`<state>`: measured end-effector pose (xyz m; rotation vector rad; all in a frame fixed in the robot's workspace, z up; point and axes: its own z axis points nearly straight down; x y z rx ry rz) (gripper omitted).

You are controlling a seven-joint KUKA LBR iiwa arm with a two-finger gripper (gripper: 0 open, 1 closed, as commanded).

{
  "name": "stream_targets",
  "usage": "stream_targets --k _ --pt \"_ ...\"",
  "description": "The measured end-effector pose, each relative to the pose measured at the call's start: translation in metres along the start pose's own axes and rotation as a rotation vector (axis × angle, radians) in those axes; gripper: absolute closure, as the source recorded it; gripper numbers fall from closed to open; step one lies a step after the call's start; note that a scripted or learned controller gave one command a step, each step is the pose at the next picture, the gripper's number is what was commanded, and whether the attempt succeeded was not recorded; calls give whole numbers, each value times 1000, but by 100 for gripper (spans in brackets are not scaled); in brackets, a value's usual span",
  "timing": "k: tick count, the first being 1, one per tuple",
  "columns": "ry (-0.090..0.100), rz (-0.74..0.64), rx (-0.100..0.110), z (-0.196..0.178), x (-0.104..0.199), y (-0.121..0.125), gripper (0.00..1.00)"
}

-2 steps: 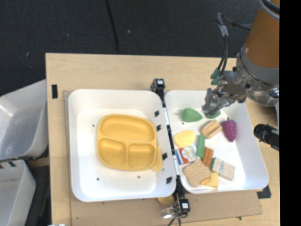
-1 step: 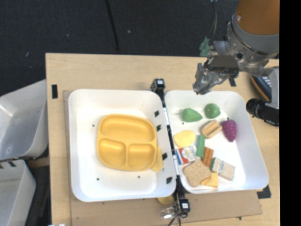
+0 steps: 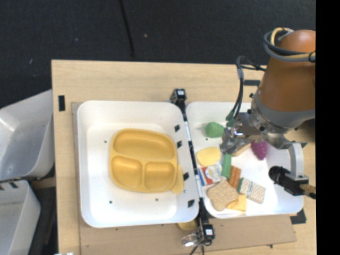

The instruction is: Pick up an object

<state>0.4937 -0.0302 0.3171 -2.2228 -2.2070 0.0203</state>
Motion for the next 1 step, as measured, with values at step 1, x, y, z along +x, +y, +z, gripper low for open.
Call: stream_targets --k 1 --pt "4 -13 -17 -17 67 -4 100"
